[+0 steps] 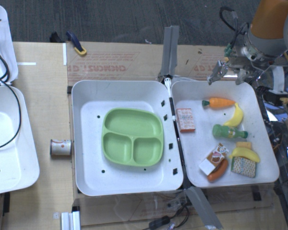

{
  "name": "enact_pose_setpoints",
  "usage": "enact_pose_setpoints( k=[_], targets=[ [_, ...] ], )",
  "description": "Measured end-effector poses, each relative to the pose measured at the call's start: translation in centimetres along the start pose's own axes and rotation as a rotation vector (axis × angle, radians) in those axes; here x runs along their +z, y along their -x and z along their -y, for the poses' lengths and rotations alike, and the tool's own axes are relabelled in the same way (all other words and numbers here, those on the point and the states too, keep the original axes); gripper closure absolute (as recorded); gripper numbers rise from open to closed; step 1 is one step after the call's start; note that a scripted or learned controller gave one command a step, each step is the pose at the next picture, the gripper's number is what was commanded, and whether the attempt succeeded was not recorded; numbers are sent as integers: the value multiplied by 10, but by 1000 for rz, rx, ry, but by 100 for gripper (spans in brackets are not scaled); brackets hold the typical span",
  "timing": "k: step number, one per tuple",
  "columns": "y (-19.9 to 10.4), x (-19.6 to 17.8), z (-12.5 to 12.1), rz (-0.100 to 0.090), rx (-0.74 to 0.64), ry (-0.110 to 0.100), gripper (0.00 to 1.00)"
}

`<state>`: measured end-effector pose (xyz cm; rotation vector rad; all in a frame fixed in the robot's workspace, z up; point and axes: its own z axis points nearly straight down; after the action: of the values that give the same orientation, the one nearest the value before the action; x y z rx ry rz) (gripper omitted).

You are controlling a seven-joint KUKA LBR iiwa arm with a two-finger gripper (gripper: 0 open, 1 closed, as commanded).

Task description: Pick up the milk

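So, looking down from the fixed camera, the bench (43,61) has two white bins side by side. The left bin (86,128) holds just a green divided plate (133,137) with three compartments, sitting roughly in the middle.

The right bin (192,169) is where all the food is. A small pink box (186,120) lies near its left wall. Up top there's a carrot (219,103), with a banana (235,116) just below and right of it, and a green bottle (229,132) lying on its side under that. Lower down, the milk (214,160) is a little brown-and-white carton lying tilted near the front of the bin, touching a sausage (218,171) on its lower right. Beside those are a second yellow banana (245,153) and a speckled sandwich-looking block (244,166).

The tool (229,72) hangs over the back edge of the right bin, well apart from the milk, with its fingers spread and nothing between them.

Off to the left of the bins a small can (61,147) lies on the bench.
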<state>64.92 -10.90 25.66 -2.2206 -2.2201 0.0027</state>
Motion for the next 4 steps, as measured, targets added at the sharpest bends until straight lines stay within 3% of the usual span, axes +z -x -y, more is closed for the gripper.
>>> enact_pose_setpoints(
  k=[1,2,3,4],
  targets=[
    [37,46,54,0,-103,0,0],
    [-5,49,29,1,-9,1,0],
    [-8,160,99,0,-70,-1,0],
    [-1,166,168,-1,-107,0,0]
  ],
)
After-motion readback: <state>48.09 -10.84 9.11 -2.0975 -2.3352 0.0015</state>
